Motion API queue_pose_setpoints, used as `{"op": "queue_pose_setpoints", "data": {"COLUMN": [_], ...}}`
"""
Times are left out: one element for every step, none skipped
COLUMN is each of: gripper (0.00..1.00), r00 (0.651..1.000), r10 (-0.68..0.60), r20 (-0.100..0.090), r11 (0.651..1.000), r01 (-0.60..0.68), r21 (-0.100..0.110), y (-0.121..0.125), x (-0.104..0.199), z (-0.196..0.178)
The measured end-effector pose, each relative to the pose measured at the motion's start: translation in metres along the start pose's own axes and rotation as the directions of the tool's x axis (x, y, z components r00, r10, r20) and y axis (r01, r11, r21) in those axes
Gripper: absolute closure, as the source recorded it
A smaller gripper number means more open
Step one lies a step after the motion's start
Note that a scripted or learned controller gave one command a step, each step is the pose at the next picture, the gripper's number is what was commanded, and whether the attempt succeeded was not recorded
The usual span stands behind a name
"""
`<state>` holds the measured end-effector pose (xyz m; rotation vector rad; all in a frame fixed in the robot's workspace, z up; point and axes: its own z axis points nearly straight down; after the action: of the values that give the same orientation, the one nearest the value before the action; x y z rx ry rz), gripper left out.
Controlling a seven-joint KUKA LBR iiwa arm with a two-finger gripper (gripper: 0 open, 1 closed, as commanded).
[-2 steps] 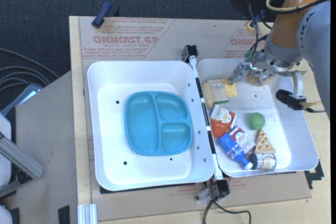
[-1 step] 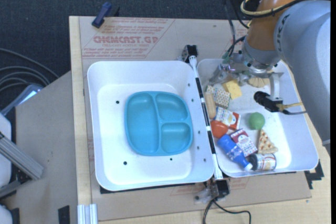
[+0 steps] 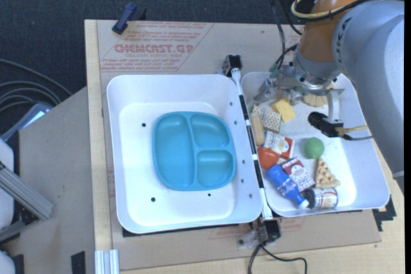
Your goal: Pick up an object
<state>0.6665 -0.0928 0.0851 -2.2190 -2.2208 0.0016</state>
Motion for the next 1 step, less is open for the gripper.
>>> {"op": "queue_pose_setpoints", "data": {"gripper": [0.0], "r00": [1.0], "r10": [0.002], "r20": [0.001], "r11": [1.0], "r01": [-0.002], "r21": [-0.002], "y": [-0.0001], "x": [-0.0128], "z": [0.0002]}}
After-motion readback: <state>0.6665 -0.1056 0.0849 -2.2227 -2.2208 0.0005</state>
